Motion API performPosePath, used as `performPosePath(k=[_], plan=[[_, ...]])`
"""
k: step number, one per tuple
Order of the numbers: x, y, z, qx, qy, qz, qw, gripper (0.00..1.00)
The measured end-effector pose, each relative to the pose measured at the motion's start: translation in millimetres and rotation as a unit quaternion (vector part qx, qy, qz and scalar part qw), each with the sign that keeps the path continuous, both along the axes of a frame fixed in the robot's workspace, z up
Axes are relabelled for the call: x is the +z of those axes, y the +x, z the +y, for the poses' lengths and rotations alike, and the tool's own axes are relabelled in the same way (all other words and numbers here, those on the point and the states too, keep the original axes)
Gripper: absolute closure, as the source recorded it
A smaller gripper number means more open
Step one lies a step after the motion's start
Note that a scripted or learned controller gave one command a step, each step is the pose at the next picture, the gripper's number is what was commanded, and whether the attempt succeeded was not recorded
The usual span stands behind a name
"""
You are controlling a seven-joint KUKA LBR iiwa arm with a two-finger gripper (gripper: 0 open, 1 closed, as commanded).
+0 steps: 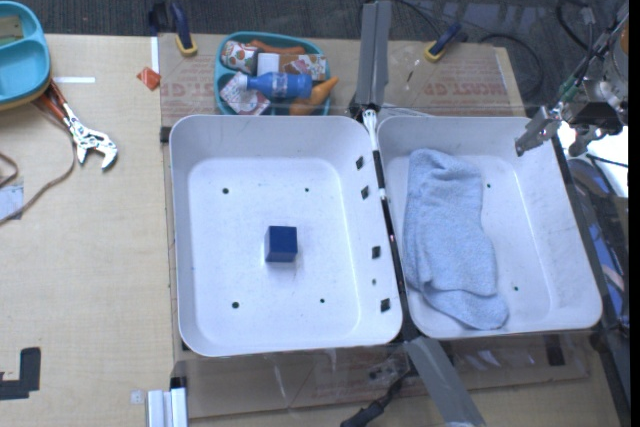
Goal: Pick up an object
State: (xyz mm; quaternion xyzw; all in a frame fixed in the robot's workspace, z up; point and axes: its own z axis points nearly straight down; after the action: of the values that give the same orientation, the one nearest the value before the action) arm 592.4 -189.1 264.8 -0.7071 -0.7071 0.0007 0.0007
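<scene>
The task is judged to be at its outset; no pick has been made.

Two white bins are seen side by side. In the left bin (pixel 200 215) a small blue block (pixel 282 243) lies flat on the floor, a little below the middle, well apart from every wall. In the right bin (pixel 550 255) a pale grey cloth (pixel 452 235) lies crumpled along the left half, from near the top wall down to the bottom wall. Both are candidates for the pick, and neither is touched by anything.

The gripper (pixel 545 127) is found at the upper right corner of the right bin, over or just outside its rim, with wrist hardware and cables behind it. It is well apart from the cloth and farther still from the block. Whether it is open or closed cannot be told, as the tool is small and cluttered at that spot. Nothing is seen held in it.

Outside the bins, a teal tray (pixel 272 75) of mixed items stands just above the left bin, and a wrench (pixel 88 141) lies on the bench to the left.

Everything remains to be done: a target is to be chosen, the gripper brought over it and lowered, the grasp closed, and the object lifted. The cloth is judged the nearer target; the block offers firmer, squarer faces.
</scene>
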Motion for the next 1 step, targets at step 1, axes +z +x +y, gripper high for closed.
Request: performPosePath(k=[1], plan=[[8.3, 0.2, -0.8, 0.001, -0.0006, 0.001, 1.0000, 1.00]])
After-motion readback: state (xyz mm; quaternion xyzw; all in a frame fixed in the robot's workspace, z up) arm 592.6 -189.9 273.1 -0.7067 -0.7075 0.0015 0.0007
